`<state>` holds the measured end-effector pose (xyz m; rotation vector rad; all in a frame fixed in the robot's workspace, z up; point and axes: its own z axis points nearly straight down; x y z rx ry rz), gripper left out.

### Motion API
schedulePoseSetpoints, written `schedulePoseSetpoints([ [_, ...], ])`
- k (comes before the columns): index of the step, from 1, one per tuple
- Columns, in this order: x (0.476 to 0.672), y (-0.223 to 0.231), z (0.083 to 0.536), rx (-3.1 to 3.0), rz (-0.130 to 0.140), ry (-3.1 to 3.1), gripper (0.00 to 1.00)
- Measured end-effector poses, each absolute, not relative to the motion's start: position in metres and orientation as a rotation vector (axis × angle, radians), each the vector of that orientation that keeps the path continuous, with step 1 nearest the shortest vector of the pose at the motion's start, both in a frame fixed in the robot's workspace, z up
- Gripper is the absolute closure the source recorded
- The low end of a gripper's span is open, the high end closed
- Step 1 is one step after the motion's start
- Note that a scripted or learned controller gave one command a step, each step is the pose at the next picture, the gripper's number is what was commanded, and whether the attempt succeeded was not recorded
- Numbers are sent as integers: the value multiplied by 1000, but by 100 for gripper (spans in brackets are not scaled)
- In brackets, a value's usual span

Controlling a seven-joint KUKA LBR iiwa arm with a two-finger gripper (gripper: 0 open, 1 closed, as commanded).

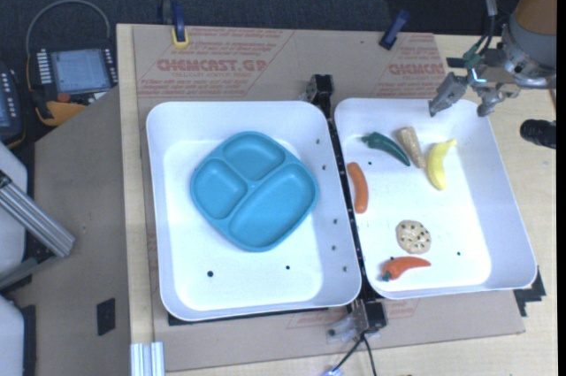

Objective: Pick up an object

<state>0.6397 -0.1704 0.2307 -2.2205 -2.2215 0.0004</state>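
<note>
gripper [464, 97]: hanging over the far right corner of the right bin [504, 215], its two fingers spreading apart with nothing between them.
banana [438, 164]: lying nearest the gripper, just below it, long axis running far to near, its top tip leaning right.
beige stick [411, 145]: sitting just left of the banana, slanting from far-left to near-right.
green pepper [387, 146]: lying beside the stick, stem end pointing far-left.
orange sausage [358, 186]: lying near the bin's left wall, pointing far to near.
cookie [412, 234]: resting nearer the front.
red chili [405, 266]: lying crosswise by the near wall.
blue plate [255, 189]: sitting in the left bin [177, 277].
</note>
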Motion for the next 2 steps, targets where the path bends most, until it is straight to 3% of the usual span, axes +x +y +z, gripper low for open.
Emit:
schedulePoseSetpoints([
  [2,631,-165,127,-2218,5,-2217,0],
])
